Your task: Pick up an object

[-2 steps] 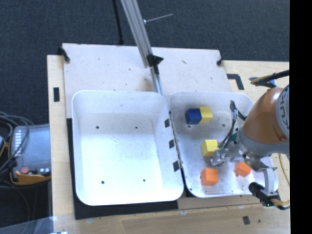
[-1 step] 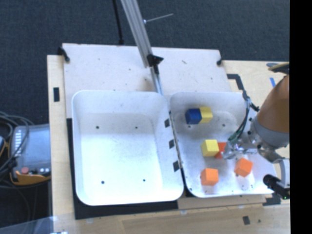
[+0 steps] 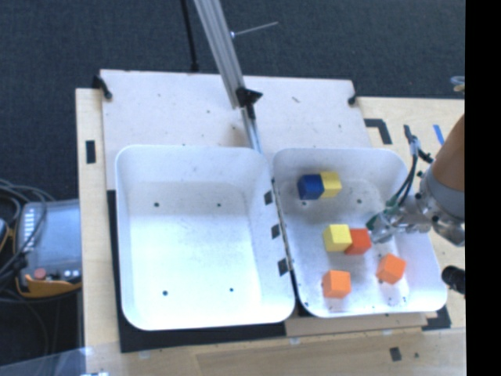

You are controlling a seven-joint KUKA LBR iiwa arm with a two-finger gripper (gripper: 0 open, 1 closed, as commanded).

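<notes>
The right bin (image 3: 313, 308) holds several blocks. A blue block (image 3: 310, 186) touches a yellow block (image 3: 331, 183) near the bin's far side. A second yellow block (image 3: 337, 237) sits mid-bin, pressed against a red-orange block (image 3: 358, 242). Two orange blocks lie nearer the front, one (image 3: 337, 283) left and one (image 3: 391, 269) right. My gripper (image 3: 380, 227) comes in from the right, low over the bin, just right of the red-orange block and close to touching it. Whether anything sits between its fingers is unclear.
The left bin (image 3: 125, 210) lies beside the right one, with a ridge of walls between them. A slanted metal pole (image 3: 223, 45) rises from behind the bins. Cables and a grey box (image 3: 55, 237) sit off the bench at left.
</notes>
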